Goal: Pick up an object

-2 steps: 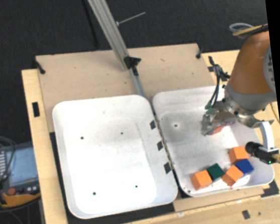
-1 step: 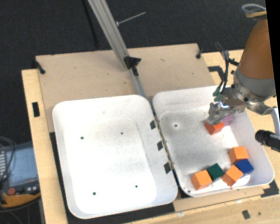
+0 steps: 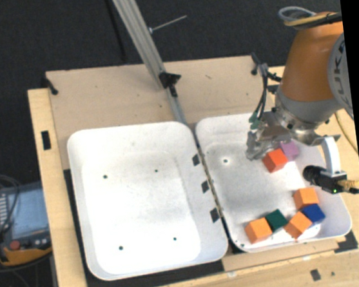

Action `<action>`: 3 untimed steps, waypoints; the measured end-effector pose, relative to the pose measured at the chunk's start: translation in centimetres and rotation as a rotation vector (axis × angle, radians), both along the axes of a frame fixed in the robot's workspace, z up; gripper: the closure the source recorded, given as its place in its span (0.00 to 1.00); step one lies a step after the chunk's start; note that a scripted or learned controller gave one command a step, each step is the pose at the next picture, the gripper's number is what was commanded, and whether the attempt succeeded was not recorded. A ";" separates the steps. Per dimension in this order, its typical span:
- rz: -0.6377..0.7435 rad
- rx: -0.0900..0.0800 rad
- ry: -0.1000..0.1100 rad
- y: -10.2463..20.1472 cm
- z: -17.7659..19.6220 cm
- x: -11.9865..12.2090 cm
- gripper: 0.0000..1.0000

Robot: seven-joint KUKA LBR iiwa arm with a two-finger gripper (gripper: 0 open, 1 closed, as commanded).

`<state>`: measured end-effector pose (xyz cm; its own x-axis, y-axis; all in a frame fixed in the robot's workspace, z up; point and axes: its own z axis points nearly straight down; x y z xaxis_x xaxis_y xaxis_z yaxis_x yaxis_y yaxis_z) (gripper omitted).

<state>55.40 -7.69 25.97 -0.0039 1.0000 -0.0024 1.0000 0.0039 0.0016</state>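
My gripper [image 3: 259, 144] hangs over the upper middle of the right bin [image 3: 236, 184], below the arm's orange band. A red-orange block [image 3: 274, 160] lies just beneath and to the right of it, with a pale purple block [image 3: 290, 151] touching its right side. Whether the gripper touches the red-orange block I cannot tell. Along the bin's front right lie an orange block [image 3: 305, 196], a blue block [image 3: 313, 213], another orange block [image 3: 298, 224], a green block [image 3: 276, 219] and a third orange block [image 3: 258, 229].
The left bin [image 3: 137, 197] sits beside the right one, their rims meeting at mid-bench. A metal pole [image 3: 144, 43] slants up from behind the bins. A black fitting [image 3: 323, 178] sticks out at the right bin's right edge.
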 end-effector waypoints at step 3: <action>0.001 0.001 0.000 13.0 -1.7 4.4 1.00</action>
<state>59.82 5.35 24.28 -0.0049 1.0000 -0.0015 1.0000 0.0049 0.0016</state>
